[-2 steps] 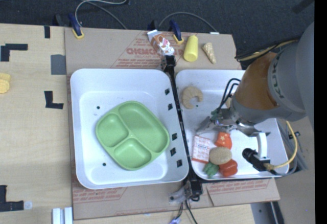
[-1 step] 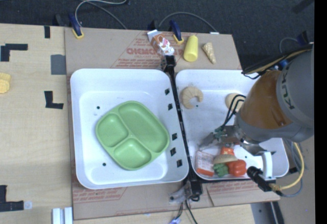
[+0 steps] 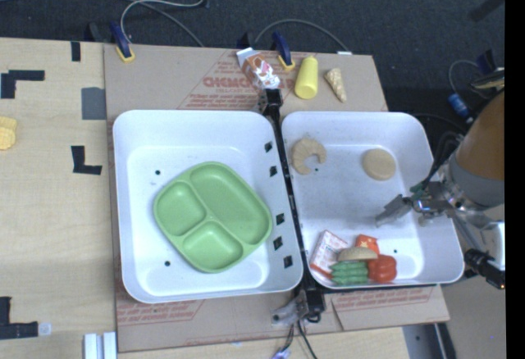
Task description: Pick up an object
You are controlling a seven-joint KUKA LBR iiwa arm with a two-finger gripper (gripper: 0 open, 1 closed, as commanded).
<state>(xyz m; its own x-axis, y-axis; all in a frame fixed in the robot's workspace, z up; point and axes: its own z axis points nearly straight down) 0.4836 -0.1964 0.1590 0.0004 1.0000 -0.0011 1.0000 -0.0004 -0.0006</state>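
In the right bin (image 3: 410, 132), a round tan biscuit (image 3: 379, 163) is seen near the far wall, and a bitten biscuit (image 3: 308, 154) lies to its left, close to the divider. At the near wall a red and white packet (image 3: 329, 249), a green bean pod (image 3: 350, 273), a red tomato (image 3: 382, 269) and a small pale piece of food (image 3: 358, 253) are heaped together, touching. Writing on the packet is too small to be read. The gripper (image 3: 395, 210) is held over the bare floor of this bin, between the round biscuit and the heap; nothing is seen between its fingers, which appear spread apart. The left bin (image 3: 131, 136) contains a green divided plate (image 3: 212, 215). Behind the bins, on the cardboard sheet (image 3: 205, 83) printed with red lettering that reads roughly "CHEMCO", a small carton (image 3: 257, 68), a yellow bottle (image 3: 307, 77) and a cone (image 3: 335, 84) are set on the worktop (image 3: 49, 185).
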